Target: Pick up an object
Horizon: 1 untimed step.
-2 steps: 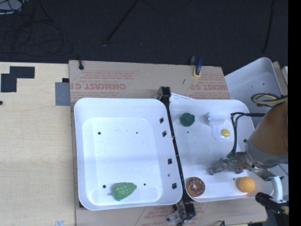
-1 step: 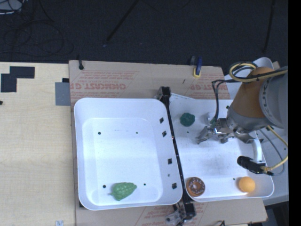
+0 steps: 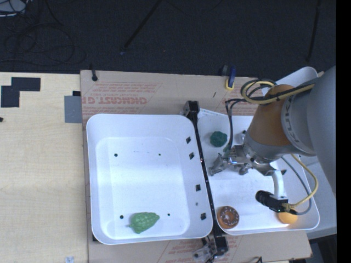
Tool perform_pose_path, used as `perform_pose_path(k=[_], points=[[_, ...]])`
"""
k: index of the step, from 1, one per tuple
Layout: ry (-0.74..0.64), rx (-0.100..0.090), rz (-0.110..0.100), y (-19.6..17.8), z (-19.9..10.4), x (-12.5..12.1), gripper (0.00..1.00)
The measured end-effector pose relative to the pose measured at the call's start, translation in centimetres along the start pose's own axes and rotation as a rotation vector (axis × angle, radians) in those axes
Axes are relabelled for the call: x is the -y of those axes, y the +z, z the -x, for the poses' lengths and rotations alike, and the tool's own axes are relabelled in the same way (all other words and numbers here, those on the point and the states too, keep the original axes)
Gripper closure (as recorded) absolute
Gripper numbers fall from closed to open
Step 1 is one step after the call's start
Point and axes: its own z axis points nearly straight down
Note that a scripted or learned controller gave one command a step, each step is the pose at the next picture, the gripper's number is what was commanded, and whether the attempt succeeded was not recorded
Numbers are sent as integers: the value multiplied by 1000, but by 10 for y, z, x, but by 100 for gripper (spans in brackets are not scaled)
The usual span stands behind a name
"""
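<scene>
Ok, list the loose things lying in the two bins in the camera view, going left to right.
Light green lumpy object in the left bin → dark green object in the right bin → brown round object → yellow-orange ball.

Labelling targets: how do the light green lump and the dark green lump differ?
The light green lump lies in the left bin; the dark green lump lies in the right bin. The light one is paler and wider; the dark one is rounder and closer to the gripper. Both are green and lie free.
</scene>
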Motion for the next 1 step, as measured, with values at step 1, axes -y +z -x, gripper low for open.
perform_pose_path(k=[1], points=[[14, 4, -3, -7, 75, 96, 0]])
